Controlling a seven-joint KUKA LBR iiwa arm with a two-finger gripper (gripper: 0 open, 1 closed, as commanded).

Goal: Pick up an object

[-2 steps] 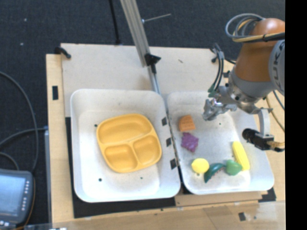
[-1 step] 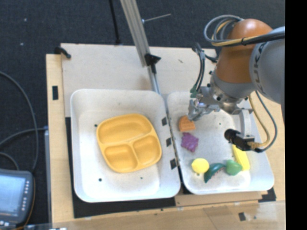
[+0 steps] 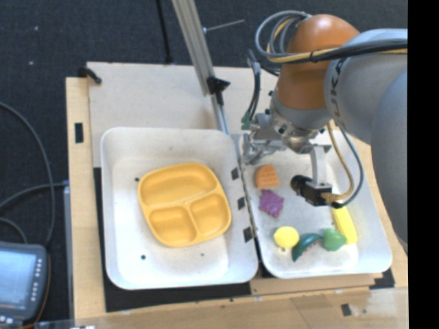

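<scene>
While the gripper (image 3: 255, 151) hovers at the orange piece's (image 3: 267, 177) eleven o'clock, grip state unreadable, nothing looks picked yet.

Dark carpet (image 3: 82, 19) covers the floor around the pale wooden bench (image 3: 147, 98). A cable (image 3: 38, 146) trails past a grey monitor (image 3: 20, 279).

Gripper (image 3: 255, 151) hangs over the right bin's (image 3: 374, 252) upper left corner; wedge (image 3: 267, 177) just below it, ball (image 3: 286, 237) further down, divided tray (image 3: 184, 203) in the left bin (image 3: 123, 266).
</scene>
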